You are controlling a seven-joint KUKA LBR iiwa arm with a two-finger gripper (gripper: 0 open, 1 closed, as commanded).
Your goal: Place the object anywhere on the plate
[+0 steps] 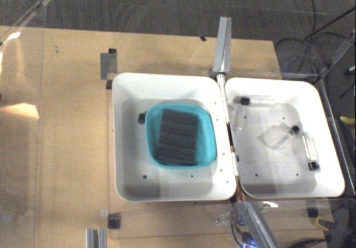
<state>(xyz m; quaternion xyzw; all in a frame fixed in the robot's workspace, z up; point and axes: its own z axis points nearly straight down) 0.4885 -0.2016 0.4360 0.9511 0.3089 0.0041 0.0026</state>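
Note:
A teal, square-ish plate (208,133) lies in the middle of the left white bin (124,147). A dark grey ridged block (178,137) rests flat on the plate, roughly centred and turned slightly. A small black piece (142,118) pokes out at the plate's left edge.
The right bin (329,130) holds a clear tube with a black cap (256,99) at its back, a clear flat piece (276,136) in the middle, and another clear tube (311,153) at the right. A grey metal post (223,46) stands behind the bins' shared wall. Cables lie at the far right.

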